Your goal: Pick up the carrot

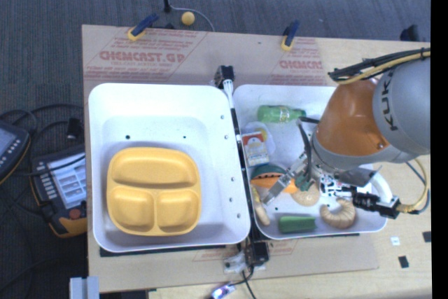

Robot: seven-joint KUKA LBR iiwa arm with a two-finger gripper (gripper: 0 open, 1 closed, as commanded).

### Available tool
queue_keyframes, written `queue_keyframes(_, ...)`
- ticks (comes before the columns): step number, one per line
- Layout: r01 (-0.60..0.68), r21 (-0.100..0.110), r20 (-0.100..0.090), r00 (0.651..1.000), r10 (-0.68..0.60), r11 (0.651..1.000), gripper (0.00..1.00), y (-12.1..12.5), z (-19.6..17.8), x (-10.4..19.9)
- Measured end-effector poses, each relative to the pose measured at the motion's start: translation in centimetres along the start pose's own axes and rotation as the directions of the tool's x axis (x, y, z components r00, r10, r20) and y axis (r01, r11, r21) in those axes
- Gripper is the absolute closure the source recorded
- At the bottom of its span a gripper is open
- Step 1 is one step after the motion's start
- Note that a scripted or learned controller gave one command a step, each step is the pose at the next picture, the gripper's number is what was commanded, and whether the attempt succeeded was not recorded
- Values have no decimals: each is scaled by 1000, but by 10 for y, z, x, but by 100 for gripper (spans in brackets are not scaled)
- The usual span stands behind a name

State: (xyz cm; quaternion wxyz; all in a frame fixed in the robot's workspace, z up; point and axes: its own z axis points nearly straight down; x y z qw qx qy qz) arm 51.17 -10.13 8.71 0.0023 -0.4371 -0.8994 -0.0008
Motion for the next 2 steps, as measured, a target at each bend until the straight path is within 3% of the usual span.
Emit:
queue_keyframes(1, -3, -7, 10, 1000, 3, 1000, 100, 2, -11, -3)
queue_keyframes(2, -48, 0, 4, 999, 48, 999, 100, 44, -96, 69)
